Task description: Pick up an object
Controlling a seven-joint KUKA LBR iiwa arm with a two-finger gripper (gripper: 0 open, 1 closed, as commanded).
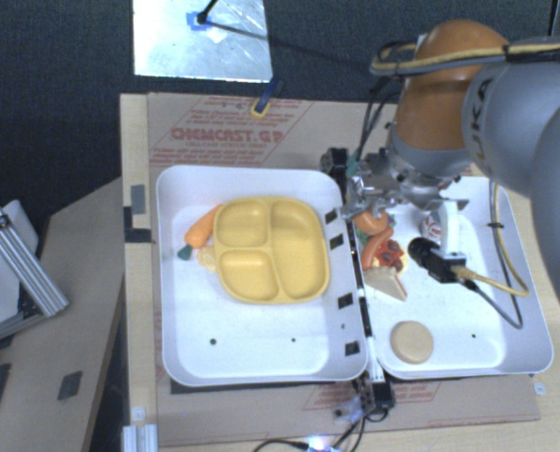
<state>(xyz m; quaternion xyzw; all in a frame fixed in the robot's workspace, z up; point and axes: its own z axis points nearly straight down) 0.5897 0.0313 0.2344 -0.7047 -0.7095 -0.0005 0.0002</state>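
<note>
Bench stock, two shallow white bins side by side on a printed cardboard sheet [225, 128]. Left bin [181, 295]: one yellow divided plate [265, 250], lying flat and roughly central, its compartments bare; one toy carrot [201, 226], wedged between the plate's far left edge and the bin wall, with a small pale item half hidden under the plate beside it, too little on show to name. Right bin [510, 323]: one cluster of small orange and red toys [385, 250] against the left wall towards the far end; one pale wedge [390, 283] touching the cluster on its near side; one tan round disc [412, 341] lying alone, nearer again and apart from the rest. Arm: reaches in from the right, wrist turned down over the far left corner of the right bin, placing the gripper [372, 207] just above the cluster. Whether it is open or closed cannot be told from this angle, nor whether it grips anything. Judgement: no single object is named, so the likeliest pick is an orange piece at the cluster's far edge, directly below the tool. Crowding against the wall and neighbouring pieces may spoil a clean grasp.
</note>
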